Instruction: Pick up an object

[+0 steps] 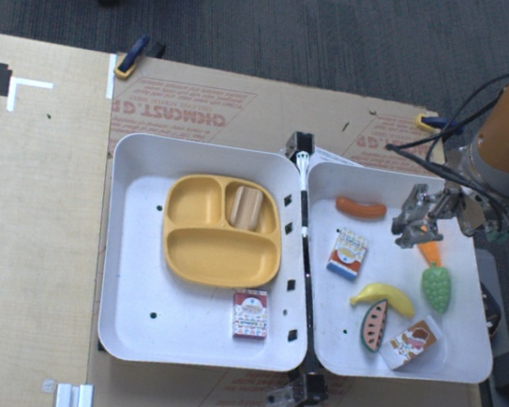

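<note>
grey two-finger gripper (pixel 415 233) hovers in the right white bin (pixel 466 372), just beside the orange plastic carrot (pixel 430 253); can't tell how wide it's open or whether it holds anything. risk: it nudges the carrot into the bumpy green plastic vegetable (pixel 437 287).

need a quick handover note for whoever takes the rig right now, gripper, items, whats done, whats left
Gripper: over the right bin, by the carrot; nothing seen between its fingers.
Right bin: sausage, small carton, banana, watermelon slice, green fruit, packet.
Left bin: yellow tray with a tan block in one compartment, a red box beside it.
Done: nothing lifted yet.
Left: grasp one object, probably the carrot, and lift it.
</note>
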`<state>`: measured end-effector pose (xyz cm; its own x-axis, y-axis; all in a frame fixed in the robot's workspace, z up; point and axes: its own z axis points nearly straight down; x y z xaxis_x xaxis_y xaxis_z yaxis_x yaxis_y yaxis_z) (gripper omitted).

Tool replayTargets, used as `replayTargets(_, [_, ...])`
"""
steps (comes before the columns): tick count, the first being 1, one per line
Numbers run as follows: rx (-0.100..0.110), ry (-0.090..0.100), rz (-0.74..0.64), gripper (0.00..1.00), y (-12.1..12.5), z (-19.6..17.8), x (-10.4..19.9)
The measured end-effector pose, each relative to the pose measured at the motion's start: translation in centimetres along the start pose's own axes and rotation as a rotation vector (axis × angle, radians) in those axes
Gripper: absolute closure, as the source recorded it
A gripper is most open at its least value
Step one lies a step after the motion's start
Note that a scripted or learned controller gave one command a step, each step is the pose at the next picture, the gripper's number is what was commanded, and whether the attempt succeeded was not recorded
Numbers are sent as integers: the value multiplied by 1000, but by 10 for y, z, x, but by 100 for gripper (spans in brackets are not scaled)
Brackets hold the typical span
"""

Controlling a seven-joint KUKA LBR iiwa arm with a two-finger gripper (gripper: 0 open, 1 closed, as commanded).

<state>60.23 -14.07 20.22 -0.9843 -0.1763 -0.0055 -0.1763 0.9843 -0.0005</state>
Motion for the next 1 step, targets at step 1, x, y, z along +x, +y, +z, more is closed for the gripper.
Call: replayTargets(1, [-1, 1, -109, 100, 83, -55, 42])
